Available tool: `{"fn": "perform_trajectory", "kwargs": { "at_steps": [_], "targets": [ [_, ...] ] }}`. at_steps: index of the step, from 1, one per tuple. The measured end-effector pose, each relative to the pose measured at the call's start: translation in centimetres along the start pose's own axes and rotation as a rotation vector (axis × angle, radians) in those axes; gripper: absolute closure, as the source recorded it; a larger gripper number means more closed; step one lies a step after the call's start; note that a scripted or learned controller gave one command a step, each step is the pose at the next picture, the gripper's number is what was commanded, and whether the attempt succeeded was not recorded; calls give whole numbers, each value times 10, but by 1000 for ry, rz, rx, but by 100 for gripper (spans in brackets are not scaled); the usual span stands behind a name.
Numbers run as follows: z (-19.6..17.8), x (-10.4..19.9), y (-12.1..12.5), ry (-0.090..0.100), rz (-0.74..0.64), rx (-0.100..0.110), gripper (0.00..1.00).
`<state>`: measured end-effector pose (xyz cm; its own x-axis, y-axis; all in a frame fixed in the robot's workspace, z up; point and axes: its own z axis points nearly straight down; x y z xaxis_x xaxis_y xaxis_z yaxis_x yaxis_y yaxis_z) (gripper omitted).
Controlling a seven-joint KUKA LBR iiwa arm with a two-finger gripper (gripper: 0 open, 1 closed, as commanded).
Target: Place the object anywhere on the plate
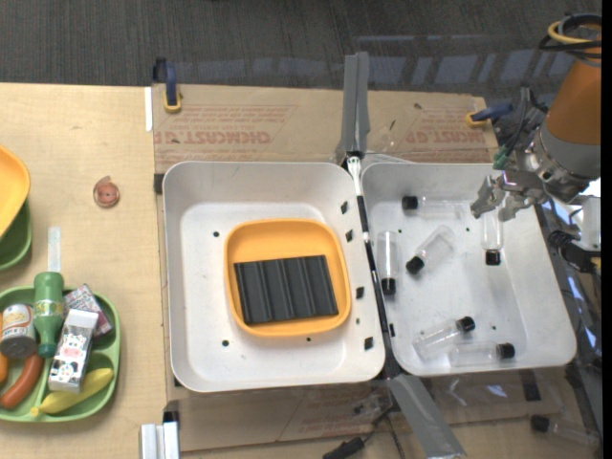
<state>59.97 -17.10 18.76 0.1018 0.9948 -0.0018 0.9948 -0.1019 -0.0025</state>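
We see a rounded orange plastic plate (287, 242) with ribbed black insert, clear black-capped vial (492, 240) under metal gripper (499, 202), grip indiscernible.

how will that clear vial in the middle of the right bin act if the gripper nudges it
The clear vial lies on its side, tilted, so it likely rolls or pivots on the smooth right bin floor. It looks thin and see-through, probably light and slippery. Its black cap may skew the roll.

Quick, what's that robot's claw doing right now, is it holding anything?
Gripper: over the right bin, above a clear vial; open or shut cannot be told.
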Motion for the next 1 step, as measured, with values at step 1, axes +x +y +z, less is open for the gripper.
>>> {"fn": "perform_trajectory", "kwargs": {
  "at_steps": [1],
  "targets": [
    [-38,-39,63,-1,-107,-2,100]
  ]
}}
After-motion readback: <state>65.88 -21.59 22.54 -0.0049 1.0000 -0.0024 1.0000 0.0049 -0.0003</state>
